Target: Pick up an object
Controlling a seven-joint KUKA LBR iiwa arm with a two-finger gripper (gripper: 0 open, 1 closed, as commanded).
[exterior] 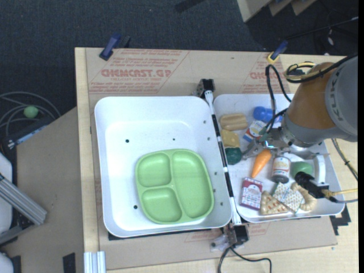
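Camera view, from above at a slant: nearest in the right bin [335,208] lie crackers [287,199] and a small red box [251,193], packed close. Just behind them stand a toy carrot [260,162] and a small jar [280,168], with a green item [303,168] beside it. The jaws [272,148] sit low among these, just above the carrot; whether they are open or closed cannot be told, and nothing is seen held. Farther back are tan blocks [232,121] and a blue piece [261,114]. The left bin [114,152] holds a green divided plate [172,185].

Likely trouble: the crowding. Closing here could catch two things at once, or nudge the round carrot or jar aside so the grip slips. The cable [273,90] hanging near the wrist might also snag.
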